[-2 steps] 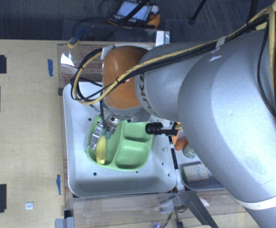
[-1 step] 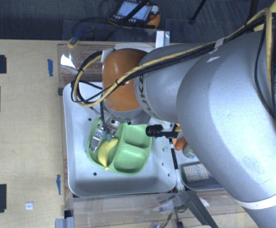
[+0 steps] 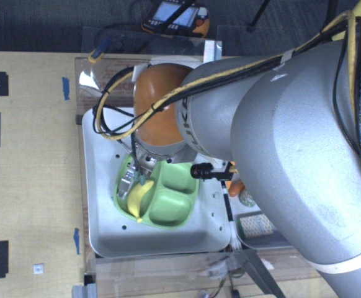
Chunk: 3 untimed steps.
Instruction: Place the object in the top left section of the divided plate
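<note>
The yellow banana (image 3: 139, 197) lies in the green divided plate (image 3: 174, 210) — just beside the claw (image 3: 131, 180), whose grip I cannot tell.

— Can you read anything from where you stand?

— No. The handheld pendant (image 3: 175, 17) on the floor has a lit screen, but its characters are too small to make out. No other lettering or numbers are legible.
</note>
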{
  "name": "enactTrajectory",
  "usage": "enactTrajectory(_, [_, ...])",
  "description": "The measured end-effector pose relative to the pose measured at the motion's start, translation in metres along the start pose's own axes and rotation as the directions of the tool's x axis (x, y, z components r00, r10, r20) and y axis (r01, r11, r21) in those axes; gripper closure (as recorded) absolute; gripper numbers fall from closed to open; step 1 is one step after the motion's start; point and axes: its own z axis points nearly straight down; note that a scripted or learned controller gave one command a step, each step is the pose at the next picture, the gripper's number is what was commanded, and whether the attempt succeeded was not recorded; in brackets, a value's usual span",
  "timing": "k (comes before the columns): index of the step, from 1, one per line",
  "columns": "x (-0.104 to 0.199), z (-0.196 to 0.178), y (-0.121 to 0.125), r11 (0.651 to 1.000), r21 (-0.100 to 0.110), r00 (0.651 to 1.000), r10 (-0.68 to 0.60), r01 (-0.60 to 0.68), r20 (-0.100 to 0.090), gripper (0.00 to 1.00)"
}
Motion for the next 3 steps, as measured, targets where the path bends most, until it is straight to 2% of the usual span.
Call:
enactTrajectory(1, [-0.001, -0.011, 0.002, 1.000, -0.006, 1.000, 0.000, 0.000, 0.004, 1.00])
enactTrajectory(2, [0.066, 0.001, -0.027, 0.999, -0.017, 0.999, -0.037, 0.038, 0.014, 1.00])
enactTrajectory(3, [-0.019, 0.004, 0.022, 0.964, -0.003, 0.964, 0.266, -0.266, 0.002, 1.00])
